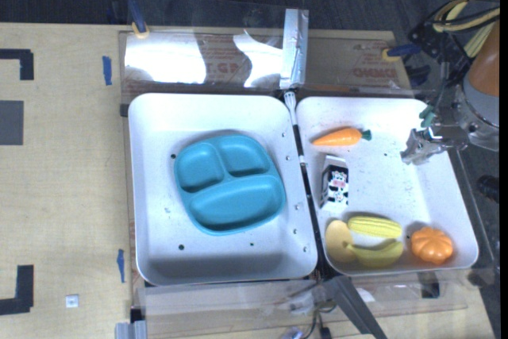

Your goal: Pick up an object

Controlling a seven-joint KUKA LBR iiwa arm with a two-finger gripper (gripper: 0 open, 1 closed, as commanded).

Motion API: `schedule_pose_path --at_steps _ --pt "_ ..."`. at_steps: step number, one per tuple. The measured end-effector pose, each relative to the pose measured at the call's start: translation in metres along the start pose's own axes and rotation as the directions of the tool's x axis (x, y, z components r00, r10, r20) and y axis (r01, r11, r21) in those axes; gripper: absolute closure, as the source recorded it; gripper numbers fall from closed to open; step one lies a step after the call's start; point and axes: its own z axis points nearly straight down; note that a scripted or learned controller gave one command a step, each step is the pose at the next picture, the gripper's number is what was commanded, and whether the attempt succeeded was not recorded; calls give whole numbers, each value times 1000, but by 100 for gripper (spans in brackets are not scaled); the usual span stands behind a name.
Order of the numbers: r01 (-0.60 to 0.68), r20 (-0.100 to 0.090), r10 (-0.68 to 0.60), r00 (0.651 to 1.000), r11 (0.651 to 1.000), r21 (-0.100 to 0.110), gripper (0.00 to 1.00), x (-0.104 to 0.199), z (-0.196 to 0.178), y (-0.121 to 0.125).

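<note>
Gripper hangs over the right bin, near its right wall, and I cannot tell how it is set. Nothing is in its grip that I can see.

Closest to it is the carrot, lying on its side a bit to the left of the gripper. Farther from the gripper, toward the front of that bin, sit the little orange pumpkin, the yellow corn on a yellow banana, and a small black-and-white carton.

Corn and banana touch, so a grab there could catch both or push one away. Round things like the pumpkin could roll out.

The gripper tip is blurry and small. The arm is cut off at the edge.

A blue tray lies in the left bin.
</note>
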Motion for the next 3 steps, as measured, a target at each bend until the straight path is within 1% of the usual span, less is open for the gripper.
schedule_pose_path --at_steps 1,2,3 --pt "63 7 -63 998 998 -8 100 -87 -54 13" --pt "229 1 -229 973 973 -1 100 2 -16 38" --pt "395 8 -395 919 919 -6 100 -30 -62 121"
